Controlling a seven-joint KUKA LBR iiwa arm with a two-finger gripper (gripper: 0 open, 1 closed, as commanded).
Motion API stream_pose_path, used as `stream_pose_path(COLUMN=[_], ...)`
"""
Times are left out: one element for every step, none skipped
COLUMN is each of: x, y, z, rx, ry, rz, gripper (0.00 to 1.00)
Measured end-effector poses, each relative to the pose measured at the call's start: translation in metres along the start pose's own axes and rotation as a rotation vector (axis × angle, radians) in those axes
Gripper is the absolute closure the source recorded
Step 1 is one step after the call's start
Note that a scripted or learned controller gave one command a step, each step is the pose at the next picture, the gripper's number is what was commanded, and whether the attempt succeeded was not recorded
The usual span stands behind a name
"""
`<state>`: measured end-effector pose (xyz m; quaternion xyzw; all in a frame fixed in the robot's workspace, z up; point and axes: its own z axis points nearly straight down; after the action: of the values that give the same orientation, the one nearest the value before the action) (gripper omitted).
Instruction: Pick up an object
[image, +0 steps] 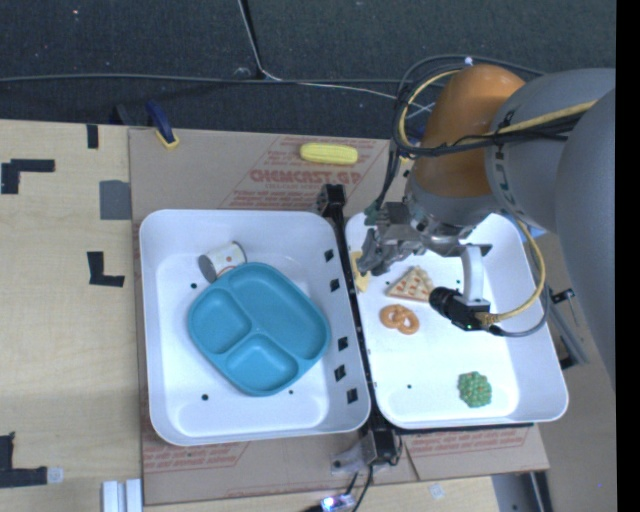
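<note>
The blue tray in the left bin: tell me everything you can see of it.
The blue tray is a rounded-corner sectioned plate, light blue, plastic by its look, with three compartments: one long and two smaller. All three hold nothing. It lies flat and right way up on the floor of the left bin, turned at a slant to the bin's walls. A small cup on its side lies at its upper left edge, close to or touching it. The tool is apart from it, over the right bin.

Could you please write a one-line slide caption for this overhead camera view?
Grey arm's gripper hovers over right white bin near triangular waffle piece; blue divided plastic tray fills left bin.
</note>
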<state>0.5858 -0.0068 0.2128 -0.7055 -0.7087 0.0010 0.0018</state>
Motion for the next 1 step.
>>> stream_pose_path(x=[0.0524], y=[-0.0273], z=[-0.0114], rx=[-0.001], ry=[0.001], rz=[-0.002], gripper=[1.00])
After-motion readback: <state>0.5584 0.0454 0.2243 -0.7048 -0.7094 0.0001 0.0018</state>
